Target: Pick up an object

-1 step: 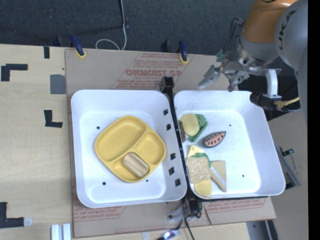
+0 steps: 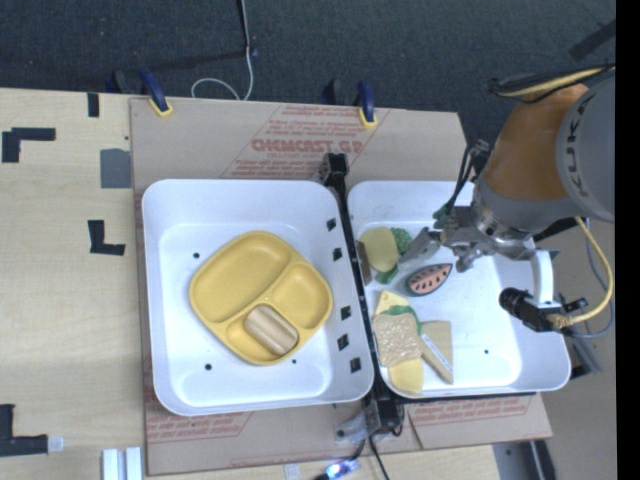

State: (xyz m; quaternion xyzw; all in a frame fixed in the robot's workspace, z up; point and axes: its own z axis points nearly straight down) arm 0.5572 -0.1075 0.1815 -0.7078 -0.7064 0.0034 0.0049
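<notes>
Now, gripper (image 2: 432, 248): hanging low over the right bin, its dark fingers spread apart with nothing between them, tips aimed toward 9 o'clock
Watermelon slice (image 2: 429, 279): lying flat just below the fingertips, at about 6 o'clock from them; near but apart, so it looks like the likeliest target, though that is my guess
Lime-yellow piece (image 2: 379, 249): at 9 o'clock from the gripper, with a green leafy bit (image 2: 401, 239) against its right side
Sandwich pile (image 2: 408, 346): bread, cheese and a yellow wedge heaped at 6 o'clock, near the bin's lower wall; loosely scattered, probably so any one can be grabbed
Arm (image 2: 530, 158): reaching in from 3 o'clock, orange band above the wrist, wrist bent downward so the tool points into the bin
Right bin (image 2: 520, 368): holds all the loose food
Left bin (image 2: 170, 218): at 9 o'clock, touching the right bin along the middle divider
Yellow tray (image 2: 225, 278): tilted on the left bin's floor, well apart from the gripper
Bun (image 2: 271, 329): resting in the yellow tray's lower compartment
</notes>
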